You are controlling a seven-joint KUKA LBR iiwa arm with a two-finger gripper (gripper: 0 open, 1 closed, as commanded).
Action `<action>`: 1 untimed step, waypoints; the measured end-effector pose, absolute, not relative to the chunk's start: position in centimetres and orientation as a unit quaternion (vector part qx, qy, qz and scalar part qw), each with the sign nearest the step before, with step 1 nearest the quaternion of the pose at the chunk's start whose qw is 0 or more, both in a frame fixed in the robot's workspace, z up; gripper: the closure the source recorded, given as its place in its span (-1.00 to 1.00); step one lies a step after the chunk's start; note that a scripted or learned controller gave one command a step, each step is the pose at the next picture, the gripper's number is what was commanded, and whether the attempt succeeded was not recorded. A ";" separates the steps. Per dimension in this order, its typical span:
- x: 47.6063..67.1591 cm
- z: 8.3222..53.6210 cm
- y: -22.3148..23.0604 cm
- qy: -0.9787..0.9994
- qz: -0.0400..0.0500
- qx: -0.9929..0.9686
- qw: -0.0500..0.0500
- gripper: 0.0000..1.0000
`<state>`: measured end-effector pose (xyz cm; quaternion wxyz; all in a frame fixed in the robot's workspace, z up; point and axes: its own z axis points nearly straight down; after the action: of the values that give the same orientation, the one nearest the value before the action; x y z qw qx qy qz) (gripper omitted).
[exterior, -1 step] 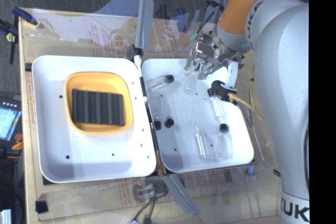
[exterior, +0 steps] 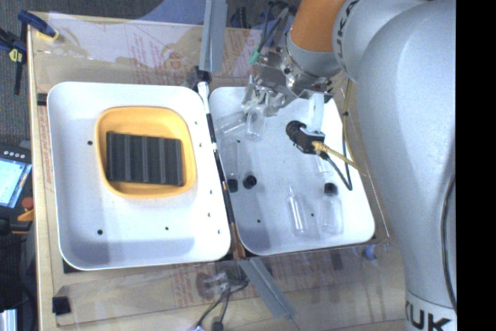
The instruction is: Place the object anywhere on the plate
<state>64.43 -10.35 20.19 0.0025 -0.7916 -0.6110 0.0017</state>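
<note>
The task is barely begun: the yellow plate (exterior: 116, 124) in the left bin (exterior: 70, 229) carries only a dark ridged block (exterior: 146, 159). The gripper (exterior: 256, 106) hangs over the far left corner of the right bin (exterior: 356, 232), and whether it is open or gripping cannot be told. Just under it a clear object (exterior: 253, 124), possibly a small bottle, seems to stand roughly upright, long axis near vertical. Transfer to the plate remains.
</note>
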 end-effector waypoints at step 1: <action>64.0 19.1 -6.3 -0.692 0.002 -0.722 0.002 1.00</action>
<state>64.01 -6.31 19.06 0.0023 -0.7218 -0.6921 0.0020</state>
